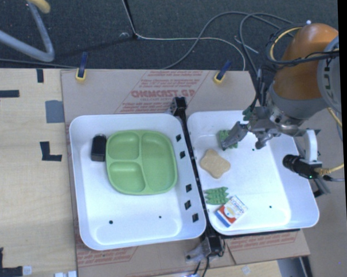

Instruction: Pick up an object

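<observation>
Fingers point(237, 132) of the gripper point(249, 135) stood parted over the right bin point(281, 176), one dark finger angled down toward the bin's upper left and the other nearer the wrist, with bare white floor showing between them. Nothing lay in that gap, so the gripper was released and grasped nothing. Just beyond the lower-left fingertip sat a small green object point(226, 139), touching or almost touching it; which of the two could not be told. Below and to the left of the gripper lay a tan sponge-like piece point(214, 163). Farther below, near the bin's front wall, rested a green ridged item point(216, 194) and, just beside it, a red, white and blue packet point(230, 211). Well to the gripper's left, across the divider, the left bin point(88, 219) held a green sectioned plate point(142, 163) with a small black block point(98, 148) touching its far edge.
</observation>
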